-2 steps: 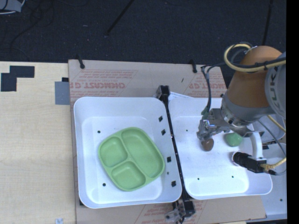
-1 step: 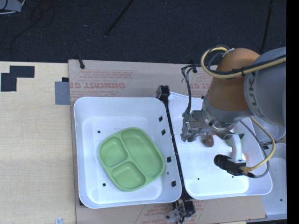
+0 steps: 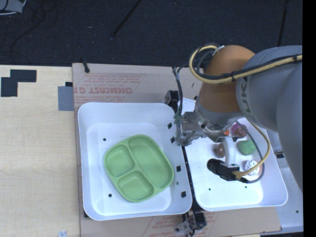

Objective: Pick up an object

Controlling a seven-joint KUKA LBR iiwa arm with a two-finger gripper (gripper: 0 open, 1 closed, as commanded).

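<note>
Camera view: green lump [image 3: 246, 146] probably apart from claw [image 3: 182, 136].

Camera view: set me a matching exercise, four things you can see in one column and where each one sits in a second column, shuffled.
Things
1. green three-compartment plastic plate
2. small green rounded block
3. brown cardboard sheet with red print
4. gripper

Places
A. under both bins
B. in the right white bin
C. over the seam where the two bins meet
D. in the left white bin

Pairs: 1-D, 2-B, 3-A, 4-C.
</note>
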